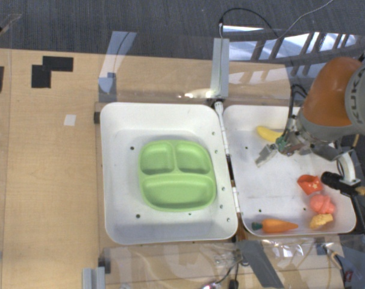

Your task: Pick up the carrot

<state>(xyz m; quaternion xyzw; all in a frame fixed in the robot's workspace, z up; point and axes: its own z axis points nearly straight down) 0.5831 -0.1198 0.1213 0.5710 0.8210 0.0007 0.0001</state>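
Pale wooden bench (44, 179) carries two shallow white bins side by side, with dark carpet beyond its far edge. Left bin (119, 221) holds a green divided plate (176, 174), three compartments, lying flat near the bin's centre. Right bin (249, 185) holds the small items. Carrot (279, 226), orange with a dark green stub at its left end, lies flat along the bin's near wall, pointing rightward, and nothing is touching it. Yellow banana-shaped piece (268, 133) lies toward the far side of the same bin. Red piece (309, 183), pink piece (322, 204) and a small yellow piece (320, 220) are grouped near the right wall, close to one another, the yellow one just right of the carrot's tip. Arm enters from the right with its orange band (328, 99) above the wrist. Gripper (268, 154) hangs over the far half of the right bin, just beside the banana-shaped piece and well apart from the carrot. Whether its fingers are apart or together cannot be determined from this view.
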